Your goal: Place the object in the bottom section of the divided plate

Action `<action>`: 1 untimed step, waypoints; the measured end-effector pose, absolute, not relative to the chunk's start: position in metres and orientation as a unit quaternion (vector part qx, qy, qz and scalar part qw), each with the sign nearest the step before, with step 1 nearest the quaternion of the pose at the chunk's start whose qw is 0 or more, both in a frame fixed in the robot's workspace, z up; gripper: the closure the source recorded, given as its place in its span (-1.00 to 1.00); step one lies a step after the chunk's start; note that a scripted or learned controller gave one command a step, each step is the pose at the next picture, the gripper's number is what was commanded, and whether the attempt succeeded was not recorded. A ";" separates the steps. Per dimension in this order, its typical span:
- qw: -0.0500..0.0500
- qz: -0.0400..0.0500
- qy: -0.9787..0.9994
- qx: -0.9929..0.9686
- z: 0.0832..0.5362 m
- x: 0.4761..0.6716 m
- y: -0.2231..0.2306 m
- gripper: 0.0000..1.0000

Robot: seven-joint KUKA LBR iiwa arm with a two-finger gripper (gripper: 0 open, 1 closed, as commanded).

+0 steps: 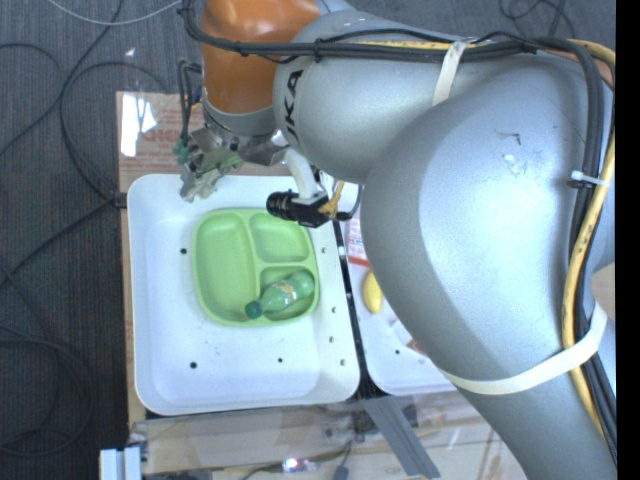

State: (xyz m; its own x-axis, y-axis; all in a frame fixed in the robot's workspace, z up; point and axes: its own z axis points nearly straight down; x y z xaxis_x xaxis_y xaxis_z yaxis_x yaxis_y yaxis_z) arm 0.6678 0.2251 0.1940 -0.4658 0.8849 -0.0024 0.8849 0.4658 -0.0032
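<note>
A light green divided plate (pixel 228 258) lies in the left white bin (pixel 170 368). A small green bottle (pixel 282 296) with a dark green cap rests on its side in the plate's bottom right section, cap pointing left. My gripper (pixel 203 175) hangs over the bin's upper left corner, above and left of the plate, well apart from the bottle. Nothing is visible between its fingers.
The grey arm covers most of the right bin (pixel 395 363); a yellow object (pixel 372 293) peeks out at that bin's left side. A black fitting (pixel 297 208) sits by the plate's upper right edge. Cables lie on the dark floor around the bench.
</note>
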 end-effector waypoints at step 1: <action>0.000 -0.002 0.874 0.486 0.170 0.655 0.217 1.00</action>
